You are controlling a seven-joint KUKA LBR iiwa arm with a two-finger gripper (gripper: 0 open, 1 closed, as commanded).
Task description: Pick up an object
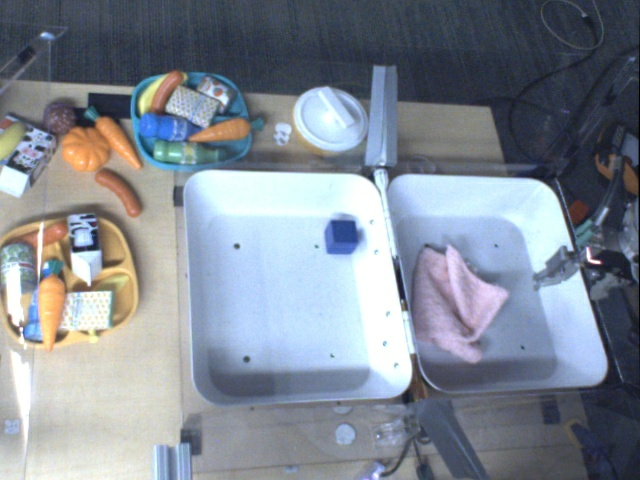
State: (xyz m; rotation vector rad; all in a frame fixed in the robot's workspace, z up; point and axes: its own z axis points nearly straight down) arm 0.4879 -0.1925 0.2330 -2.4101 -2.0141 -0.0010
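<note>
Gripper (556,265) sits at the right rim of the right bin (500,193), low over the wall, reaching in from the right. Whether it is spread or pressed together I cannot tell from here; the tip is a small pale shape against the white plastic. Nothing appears to be carried.

Nearest candidate: a pink cloth (455,303), crumpled in a loose heap on the floor of the right bin, left of centre, apart from the gripper with bare bin floor between them.

Further out: a small blue cube (342,235) in the left bin (280,368), in its upper right part, near the divider between the bins. It stands alone, well apart from the cloth and from the arm.

Beyond the bins, on the bench: a yellow tray (125,268) and a blue bowl (240,148) of toy food, plus a white lidded tub (330,118).

Judgement: the pick has not begun; this reads as the approach step. Next move calls for travel leftward over a chosen target, then a descent. The cloth is closer, soft, and should bunch in a pinch. The cube needs a longer reach across the divider and squarer alignment on its faces.
</note>
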